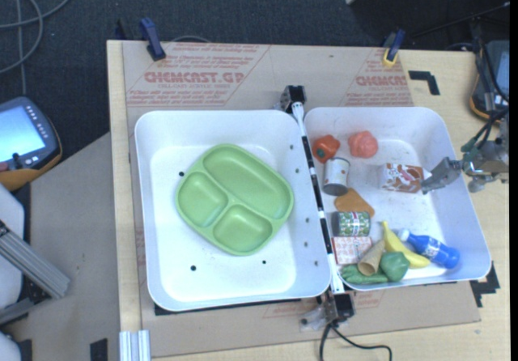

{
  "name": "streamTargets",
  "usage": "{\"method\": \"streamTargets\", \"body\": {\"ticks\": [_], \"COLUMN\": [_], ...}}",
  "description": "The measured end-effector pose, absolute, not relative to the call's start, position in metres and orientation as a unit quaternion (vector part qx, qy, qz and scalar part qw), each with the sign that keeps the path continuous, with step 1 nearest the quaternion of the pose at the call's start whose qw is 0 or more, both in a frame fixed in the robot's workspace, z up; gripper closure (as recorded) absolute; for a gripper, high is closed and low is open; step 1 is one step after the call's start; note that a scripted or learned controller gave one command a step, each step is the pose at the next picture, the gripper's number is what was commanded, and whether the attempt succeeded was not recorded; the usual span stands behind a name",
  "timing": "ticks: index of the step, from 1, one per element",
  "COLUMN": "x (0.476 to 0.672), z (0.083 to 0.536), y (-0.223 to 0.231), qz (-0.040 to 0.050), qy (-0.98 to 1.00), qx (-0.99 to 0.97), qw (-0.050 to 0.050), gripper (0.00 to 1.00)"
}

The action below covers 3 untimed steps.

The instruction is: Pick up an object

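Counter [243, 68]: tan board, clamped at far edge, dark carpet beyond. Left bin [154, 189] holds green divided plate [235, 199]. Right bin [453, 149] holds small objects, including blue bottle [433, 249]. Gripper [441, 175] over its right side; state indeterminable.

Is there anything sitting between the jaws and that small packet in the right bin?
Nothing visible does. The gripper sits at the right bin's right side, and the small packet lies just to its left on the bin floor, with bare white floor in the short gap between them.
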State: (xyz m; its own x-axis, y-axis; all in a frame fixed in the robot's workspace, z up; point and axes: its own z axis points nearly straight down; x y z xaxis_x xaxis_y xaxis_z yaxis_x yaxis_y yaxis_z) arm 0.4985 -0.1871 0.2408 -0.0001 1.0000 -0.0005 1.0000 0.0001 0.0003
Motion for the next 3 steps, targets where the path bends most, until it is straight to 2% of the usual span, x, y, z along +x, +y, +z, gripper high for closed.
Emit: {"method": "streamTargets", "body": {"ticks": [1,2,3], "x": [0.570,0.621,0.670], "z": [0.109,0.102,0.087], "y": [-0.133,-0.132,-0.101], "qz": [-0.0004,0.0059,0.0025], "qy": [0.710,0.707,0.709], "qx": [0.705,0.707,0.706], "qw": [0.001,0.012,0.005], "gripper": [0.00,0.00,0.00]}}
